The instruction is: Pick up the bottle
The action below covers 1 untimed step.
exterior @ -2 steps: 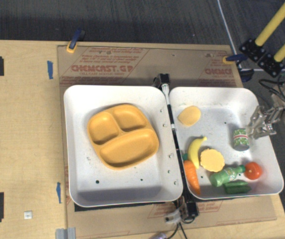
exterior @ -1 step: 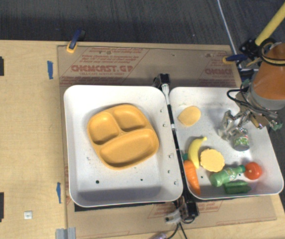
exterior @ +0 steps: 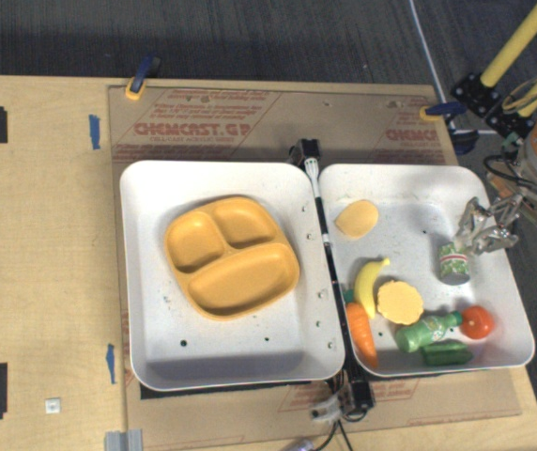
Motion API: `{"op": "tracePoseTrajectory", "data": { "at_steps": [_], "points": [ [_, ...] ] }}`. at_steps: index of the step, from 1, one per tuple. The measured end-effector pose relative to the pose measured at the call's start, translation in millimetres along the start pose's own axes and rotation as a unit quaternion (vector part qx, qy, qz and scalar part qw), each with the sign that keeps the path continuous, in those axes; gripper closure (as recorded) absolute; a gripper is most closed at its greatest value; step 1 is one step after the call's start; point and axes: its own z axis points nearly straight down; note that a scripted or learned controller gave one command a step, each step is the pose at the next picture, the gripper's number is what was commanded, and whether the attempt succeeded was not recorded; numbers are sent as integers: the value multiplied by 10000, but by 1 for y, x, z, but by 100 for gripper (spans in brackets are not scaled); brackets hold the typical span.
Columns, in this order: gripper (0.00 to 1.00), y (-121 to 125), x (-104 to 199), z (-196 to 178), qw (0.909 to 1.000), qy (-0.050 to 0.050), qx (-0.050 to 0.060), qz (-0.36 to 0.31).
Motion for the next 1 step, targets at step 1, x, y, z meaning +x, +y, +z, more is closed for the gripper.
{"op": "tracePoseTrajectory", "data": {
  "at_steps": [1],
  "points": [
    [100, -26, -36, 82, 9856, -3, -5, -1692]
  ]
}}
